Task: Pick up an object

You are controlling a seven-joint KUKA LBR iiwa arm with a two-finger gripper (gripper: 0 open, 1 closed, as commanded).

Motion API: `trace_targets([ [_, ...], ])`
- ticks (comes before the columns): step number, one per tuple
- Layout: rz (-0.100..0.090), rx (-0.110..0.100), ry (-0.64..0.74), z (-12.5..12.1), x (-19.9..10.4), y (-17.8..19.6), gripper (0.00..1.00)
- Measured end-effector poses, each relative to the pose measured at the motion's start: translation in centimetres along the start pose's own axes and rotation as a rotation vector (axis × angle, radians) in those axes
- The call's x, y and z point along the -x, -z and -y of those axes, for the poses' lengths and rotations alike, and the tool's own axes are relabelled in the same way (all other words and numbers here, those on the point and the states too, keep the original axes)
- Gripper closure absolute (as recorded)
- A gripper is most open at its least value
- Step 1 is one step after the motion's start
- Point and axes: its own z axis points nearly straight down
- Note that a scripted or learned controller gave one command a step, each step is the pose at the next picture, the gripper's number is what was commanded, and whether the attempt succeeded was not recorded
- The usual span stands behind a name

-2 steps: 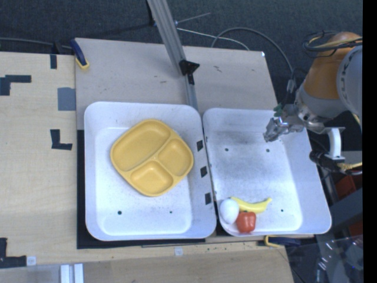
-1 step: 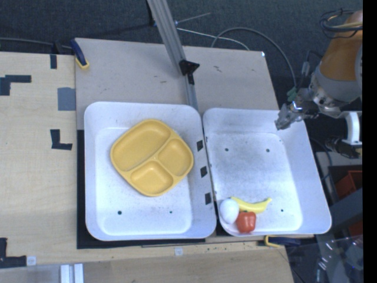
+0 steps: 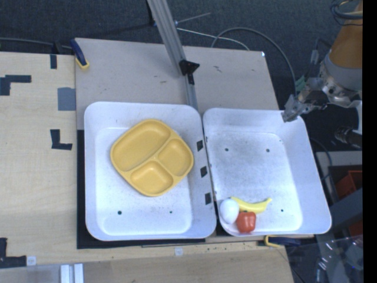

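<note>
In the right bin, three small objects huddle at the near left corner: a white egg-like ball, a yellow banana and a red pepper-like piece. A yellow divided plate lies in the left bin. My gripper hangs over the right bin's far right corner, well away from the three objects, with nothing seen in it. The arm's orange band is at the upper right.
A slanted metal pole with a black clamp runs down to the gap between the bins. Cables lie on the bench behind the right bin. Black clips sit along the divider between bins.
</note>
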Motion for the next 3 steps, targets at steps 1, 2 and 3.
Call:
trace_targets([
  [1,-0.002,-0.006,0.003,0.3,-5.3,-1.5,1.0],
  [2,-0.003,-0.004,0.005,0.6,-10.8,-0.9,1.0],
  [3,-0.002,-0.005,0.005,0.5,-15.8,-0.9,1.0],
])
